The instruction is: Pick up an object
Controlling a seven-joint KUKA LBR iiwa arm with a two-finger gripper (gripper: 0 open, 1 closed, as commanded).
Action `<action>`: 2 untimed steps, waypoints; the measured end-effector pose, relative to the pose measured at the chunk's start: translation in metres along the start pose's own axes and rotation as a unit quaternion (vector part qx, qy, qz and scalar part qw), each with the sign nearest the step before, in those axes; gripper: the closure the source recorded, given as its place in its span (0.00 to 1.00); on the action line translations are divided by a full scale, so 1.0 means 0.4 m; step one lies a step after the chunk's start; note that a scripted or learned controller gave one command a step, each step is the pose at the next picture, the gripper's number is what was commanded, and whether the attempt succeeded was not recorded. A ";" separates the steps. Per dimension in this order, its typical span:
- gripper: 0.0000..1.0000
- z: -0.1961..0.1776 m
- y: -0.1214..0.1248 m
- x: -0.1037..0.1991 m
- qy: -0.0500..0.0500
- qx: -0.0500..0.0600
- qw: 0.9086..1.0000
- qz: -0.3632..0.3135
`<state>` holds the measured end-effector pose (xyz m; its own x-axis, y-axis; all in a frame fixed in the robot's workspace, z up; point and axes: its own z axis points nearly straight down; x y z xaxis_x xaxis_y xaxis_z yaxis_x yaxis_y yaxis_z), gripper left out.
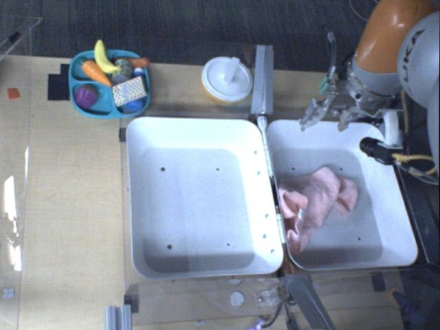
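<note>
Over the right bin's (385,253) far edge, you see the gripper (328,117) with fingers spread apart, gripping nothing. Your pink cloth (320,199) lies crumpled against that bin's left wall.

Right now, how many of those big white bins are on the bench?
2. The left bin sits under the blue toy tray; the right bin, beside it, holds a crumpled pink cloth, which may hide something beneath.
</note>
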<state>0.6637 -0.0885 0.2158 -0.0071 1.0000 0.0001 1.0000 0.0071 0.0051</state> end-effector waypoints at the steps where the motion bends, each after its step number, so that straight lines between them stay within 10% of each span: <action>1: 0.00 -0.056 0.016 0.006 -0.001 -0.001 0.995 -0.099; 2: 0.00 0.246 -0.080 -0.134 0.000 0.000 0.985 -0.172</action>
<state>0.6327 -0.1424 0.1173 -0.3446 0.9388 -0.0023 0.9387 0.3446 0.0048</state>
